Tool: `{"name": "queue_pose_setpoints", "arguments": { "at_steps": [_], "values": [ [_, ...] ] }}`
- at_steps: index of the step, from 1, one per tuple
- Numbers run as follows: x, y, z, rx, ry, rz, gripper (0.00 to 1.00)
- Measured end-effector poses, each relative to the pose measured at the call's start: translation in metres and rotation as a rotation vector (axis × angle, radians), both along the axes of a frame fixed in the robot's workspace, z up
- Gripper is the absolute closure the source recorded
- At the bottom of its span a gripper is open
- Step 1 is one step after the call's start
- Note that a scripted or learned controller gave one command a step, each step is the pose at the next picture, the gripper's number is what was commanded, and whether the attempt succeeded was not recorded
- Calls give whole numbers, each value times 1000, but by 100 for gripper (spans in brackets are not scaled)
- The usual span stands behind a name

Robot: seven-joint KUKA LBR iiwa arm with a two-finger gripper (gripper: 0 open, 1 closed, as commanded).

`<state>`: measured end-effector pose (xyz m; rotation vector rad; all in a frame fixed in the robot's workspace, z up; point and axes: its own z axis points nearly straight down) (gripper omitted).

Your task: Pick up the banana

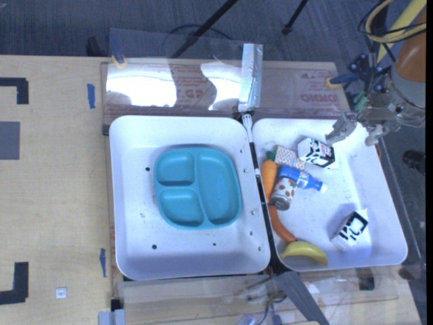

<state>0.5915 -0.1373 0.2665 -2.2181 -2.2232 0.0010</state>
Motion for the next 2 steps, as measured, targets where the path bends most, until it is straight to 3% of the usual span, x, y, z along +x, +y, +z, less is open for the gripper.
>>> {"name": "queue_pose_setpoints", "arguments": {
  "at_steps": [1, 2],
  "values": [
    [-16, -33, -180, -2, -6, 64, 0],
    [-16, -33, -180, -2, -6, 65, 0]
  ]
}}
